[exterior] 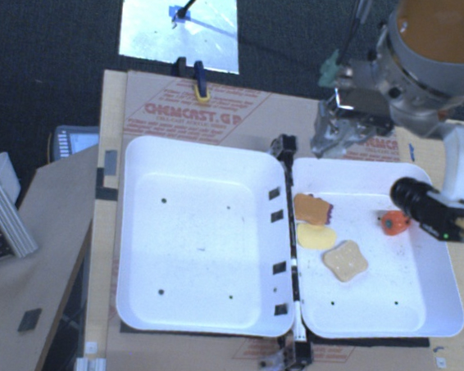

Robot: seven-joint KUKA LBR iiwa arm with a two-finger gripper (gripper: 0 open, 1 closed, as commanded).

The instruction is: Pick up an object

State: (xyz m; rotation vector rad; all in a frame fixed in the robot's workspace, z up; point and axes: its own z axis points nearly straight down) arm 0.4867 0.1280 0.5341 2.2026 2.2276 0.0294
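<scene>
Several small toy foods lie in the right bin (416, 315): an orange-brown slab with a purple edge (312, 209), a pale yellow disc (315, 237) just in front of it, a tan toast-shaped piece (345, 261), and a small red-orange piece (392, 223) further right. My gripper (333, 138) hangs over the far rim of the right bin, behind the slab and well above the items. I see nothing held in it.
The left bin (202, 235) sits beside the right one, joined by a black clipped divider (287, 227). A black cylinder on a white bracket (424, 206) juts over the right bin's right side, next to the red-orange piece. Cardboard (223, 114) lies under both bins.
</scene>
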